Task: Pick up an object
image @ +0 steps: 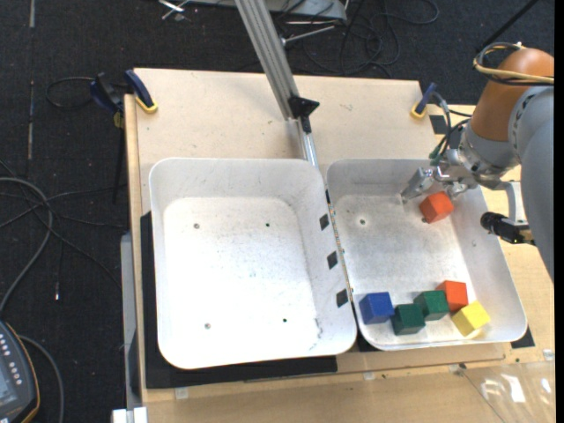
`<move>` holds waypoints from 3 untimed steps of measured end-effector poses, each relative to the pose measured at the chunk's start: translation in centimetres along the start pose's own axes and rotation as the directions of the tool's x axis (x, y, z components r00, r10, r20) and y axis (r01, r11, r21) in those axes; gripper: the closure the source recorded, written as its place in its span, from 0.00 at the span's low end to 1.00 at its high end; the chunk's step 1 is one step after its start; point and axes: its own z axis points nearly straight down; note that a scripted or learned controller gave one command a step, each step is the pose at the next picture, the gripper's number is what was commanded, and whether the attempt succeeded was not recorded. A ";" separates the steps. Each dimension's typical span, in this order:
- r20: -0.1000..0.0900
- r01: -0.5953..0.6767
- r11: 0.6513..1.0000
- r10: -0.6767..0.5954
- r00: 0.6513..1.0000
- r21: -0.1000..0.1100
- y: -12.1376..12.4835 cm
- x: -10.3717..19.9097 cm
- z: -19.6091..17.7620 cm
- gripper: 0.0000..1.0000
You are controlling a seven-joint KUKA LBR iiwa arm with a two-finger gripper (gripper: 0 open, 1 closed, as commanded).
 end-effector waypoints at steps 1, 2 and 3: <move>-0.001 -0.006 1.000 0.006 1.000 0.008 -5.7 2.4 0.0 0.00; 0.003 0.000 1.000 0.000 1.000 -0.003 -1.0 0.8 0.0 0.00; -0.001 -0.001 1.000 0.001 1.000 0.006 -4.4 4.7 0.1 0.00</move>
